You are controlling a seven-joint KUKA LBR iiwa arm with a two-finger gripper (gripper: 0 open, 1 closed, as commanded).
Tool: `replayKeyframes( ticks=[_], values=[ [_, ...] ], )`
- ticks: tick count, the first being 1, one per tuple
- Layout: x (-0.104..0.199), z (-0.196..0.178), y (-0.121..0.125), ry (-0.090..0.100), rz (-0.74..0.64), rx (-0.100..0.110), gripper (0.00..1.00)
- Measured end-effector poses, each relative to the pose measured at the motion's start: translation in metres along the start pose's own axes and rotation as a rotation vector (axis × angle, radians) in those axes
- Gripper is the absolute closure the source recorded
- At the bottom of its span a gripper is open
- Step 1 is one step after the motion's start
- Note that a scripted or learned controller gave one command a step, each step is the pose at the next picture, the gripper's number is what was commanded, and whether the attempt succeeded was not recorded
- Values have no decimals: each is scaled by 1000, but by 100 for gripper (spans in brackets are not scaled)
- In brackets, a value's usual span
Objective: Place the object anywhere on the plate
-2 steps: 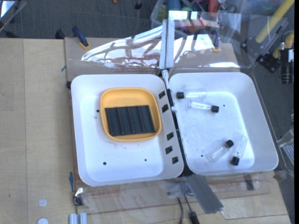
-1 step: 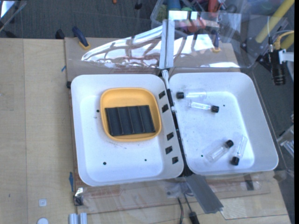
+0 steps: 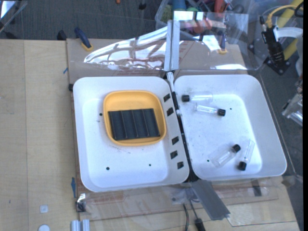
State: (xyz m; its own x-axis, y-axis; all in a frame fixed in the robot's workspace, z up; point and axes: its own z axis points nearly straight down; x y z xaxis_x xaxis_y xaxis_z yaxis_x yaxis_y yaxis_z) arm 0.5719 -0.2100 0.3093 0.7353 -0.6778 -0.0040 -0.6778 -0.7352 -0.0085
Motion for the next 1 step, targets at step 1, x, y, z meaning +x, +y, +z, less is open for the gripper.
replayKeyframes(
  ticks=[1],
  values=[
    [-63, 35, 47, -2, -116, -3, 100]
  ],
)
